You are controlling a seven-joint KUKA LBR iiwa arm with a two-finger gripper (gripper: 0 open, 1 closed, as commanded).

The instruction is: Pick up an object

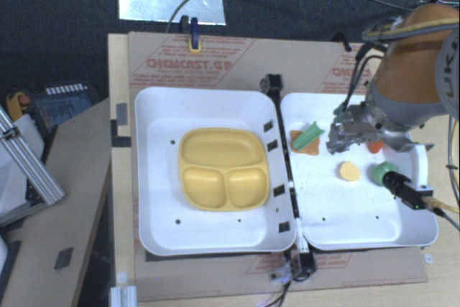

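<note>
Dark floor (57,18) lies around the brown counter (237,57). The left bin (154,147) holds a yellow tray (221,167). In the right bin (345,226) a green piece (310,134) lies on an orange piece (307,148). The end effector (339,142) hangs just beside them, above a yellow lump (349,171) — wide or narrow, I cannot tell.

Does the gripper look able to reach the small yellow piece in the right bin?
Probably yes: the yellow piece lies alone on bare floor of the right bin, close to the gripper, apart from the green round thing, with nothing covering it.
</note>
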